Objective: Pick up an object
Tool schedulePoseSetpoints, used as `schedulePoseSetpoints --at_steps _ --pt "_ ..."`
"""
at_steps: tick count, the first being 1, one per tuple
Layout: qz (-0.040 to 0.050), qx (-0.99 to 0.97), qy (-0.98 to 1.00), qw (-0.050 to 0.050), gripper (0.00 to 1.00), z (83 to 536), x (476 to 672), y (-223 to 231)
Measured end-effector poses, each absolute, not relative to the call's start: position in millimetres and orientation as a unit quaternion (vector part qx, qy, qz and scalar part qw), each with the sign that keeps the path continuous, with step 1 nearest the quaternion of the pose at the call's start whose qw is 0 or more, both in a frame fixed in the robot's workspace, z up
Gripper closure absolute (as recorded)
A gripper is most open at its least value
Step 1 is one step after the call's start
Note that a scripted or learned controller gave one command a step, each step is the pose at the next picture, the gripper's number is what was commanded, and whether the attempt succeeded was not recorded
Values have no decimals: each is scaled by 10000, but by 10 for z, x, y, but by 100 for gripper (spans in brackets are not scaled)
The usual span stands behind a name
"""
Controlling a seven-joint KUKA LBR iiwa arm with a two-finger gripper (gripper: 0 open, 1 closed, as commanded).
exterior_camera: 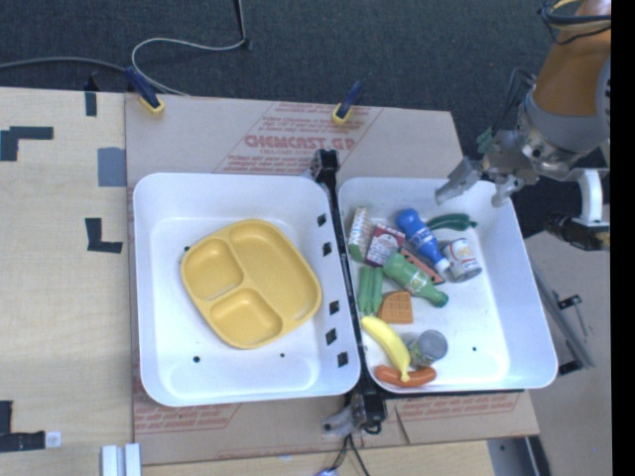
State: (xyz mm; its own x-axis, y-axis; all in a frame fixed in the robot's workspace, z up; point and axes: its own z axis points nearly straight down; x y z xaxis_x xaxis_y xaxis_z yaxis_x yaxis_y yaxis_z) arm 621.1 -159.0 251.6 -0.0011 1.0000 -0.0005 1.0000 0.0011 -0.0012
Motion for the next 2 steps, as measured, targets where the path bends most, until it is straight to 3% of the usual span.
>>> schedulePoseSetpoints --at_steps 1,2 --pt "3 -7067 -7075 -19 0 1205 6648 -1966" --pt "0 -7066 -7076 -23 0 866 6445 -1902"
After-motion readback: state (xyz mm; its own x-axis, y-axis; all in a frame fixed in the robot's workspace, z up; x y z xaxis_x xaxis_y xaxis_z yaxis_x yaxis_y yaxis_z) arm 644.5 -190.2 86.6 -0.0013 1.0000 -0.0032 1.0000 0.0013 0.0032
